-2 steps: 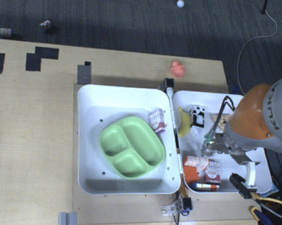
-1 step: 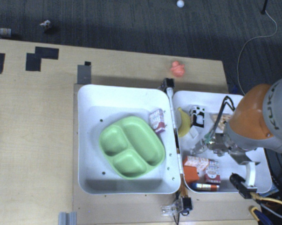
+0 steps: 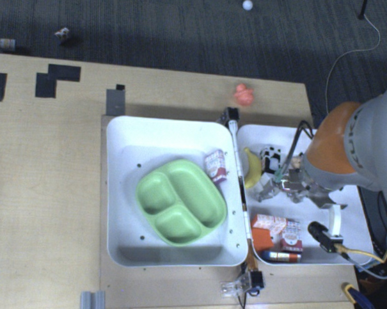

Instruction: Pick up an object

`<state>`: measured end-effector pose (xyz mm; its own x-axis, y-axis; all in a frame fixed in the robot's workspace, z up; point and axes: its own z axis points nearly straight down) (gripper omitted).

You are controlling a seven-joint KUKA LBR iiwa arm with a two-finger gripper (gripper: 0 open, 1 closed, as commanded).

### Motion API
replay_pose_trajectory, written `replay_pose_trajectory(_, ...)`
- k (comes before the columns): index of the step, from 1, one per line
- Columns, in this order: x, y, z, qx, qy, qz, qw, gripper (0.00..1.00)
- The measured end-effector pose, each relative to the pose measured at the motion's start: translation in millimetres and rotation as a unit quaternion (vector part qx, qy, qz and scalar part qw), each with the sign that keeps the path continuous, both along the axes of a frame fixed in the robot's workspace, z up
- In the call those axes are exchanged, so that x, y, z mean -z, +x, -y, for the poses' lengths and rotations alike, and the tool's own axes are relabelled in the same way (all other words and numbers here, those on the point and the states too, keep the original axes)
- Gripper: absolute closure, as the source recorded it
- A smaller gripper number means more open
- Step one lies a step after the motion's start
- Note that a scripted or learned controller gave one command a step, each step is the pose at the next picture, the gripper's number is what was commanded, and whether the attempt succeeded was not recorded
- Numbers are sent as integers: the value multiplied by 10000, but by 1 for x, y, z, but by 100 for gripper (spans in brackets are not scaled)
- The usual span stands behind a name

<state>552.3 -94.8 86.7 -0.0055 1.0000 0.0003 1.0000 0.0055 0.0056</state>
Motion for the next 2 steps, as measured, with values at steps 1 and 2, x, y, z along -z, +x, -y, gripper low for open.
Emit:
replay_pose_trajectory(1,-12,2,0,-26,-7,37,10000,100)
replay_pose_trajectory(2,-12,2,0,-25,-7,35,10000,0)
